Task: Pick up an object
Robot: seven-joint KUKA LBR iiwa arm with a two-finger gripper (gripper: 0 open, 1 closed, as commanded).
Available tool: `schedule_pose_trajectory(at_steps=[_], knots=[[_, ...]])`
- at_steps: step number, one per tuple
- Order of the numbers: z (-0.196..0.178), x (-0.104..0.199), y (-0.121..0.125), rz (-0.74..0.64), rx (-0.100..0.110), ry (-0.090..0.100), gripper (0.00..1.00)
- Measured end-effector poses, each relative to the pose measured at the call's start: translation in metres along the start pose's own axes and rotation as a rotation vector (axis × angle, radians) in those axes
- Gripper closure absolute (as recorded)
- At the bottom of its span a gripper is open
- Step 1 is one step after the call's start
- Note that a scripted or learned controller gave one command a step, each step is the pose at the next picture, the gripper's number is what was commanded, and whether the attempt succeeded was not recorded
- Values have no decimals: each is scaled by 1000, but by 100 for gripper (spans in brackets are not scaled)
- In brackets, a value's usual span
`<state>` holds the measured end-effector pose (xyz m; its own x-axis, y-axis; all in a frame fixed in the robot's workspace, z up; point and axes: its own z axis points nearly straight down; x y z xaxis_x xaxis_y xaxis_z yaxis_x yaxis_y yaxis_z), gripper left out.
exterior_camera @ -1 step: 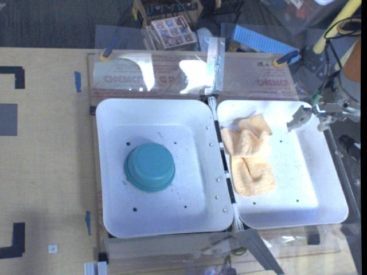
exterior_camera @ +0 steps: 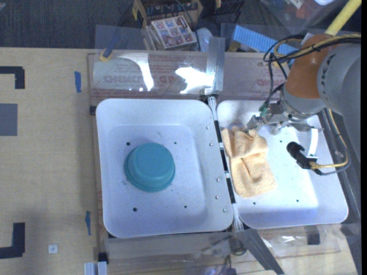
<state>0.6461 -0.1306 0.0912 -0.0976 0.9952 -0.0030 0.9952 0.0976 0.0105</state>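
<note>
A crumpled yellow cloth (exterior_camera: 249,164) lies along the left side of the right bin (exterior_camera: 321,202). A teal bowl (exterior_camera: 150,166) sits upside down in the middle of the left bin (exterior_camera: 114,125). My gripper (exterior_camera: 261,121) hangs low at the back of the right bin, just over the cloth's upper right corner. The grey arm with its orange band (exterior_camera: 304,76) comes in from the upper right. Whether the gripper touches the cloth is hard to tell.
A black connector with a yellow cable (exterior_camera: 298,152) hangs from the arm over the right bin, right of the cloth. A raised rim (exterior_camera: 222,153) divides the two bins. A clear wall (exterior_camera: 172,76) stands behind them, and wooden bench (exterior_camera: 46,153) lies to the left.
</note>
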Motion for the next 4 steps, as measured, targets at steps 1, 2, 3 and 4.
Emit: schedule_pose_trajectory(at_steps=[1,2,3,4], knots=[[1,-2,22,-300,9,1,0],[0,29,-16,-252,-1,0,0],[-1,39,-75,-339,-3,1,0],[-1,23,-163,-419,1,2,0]])
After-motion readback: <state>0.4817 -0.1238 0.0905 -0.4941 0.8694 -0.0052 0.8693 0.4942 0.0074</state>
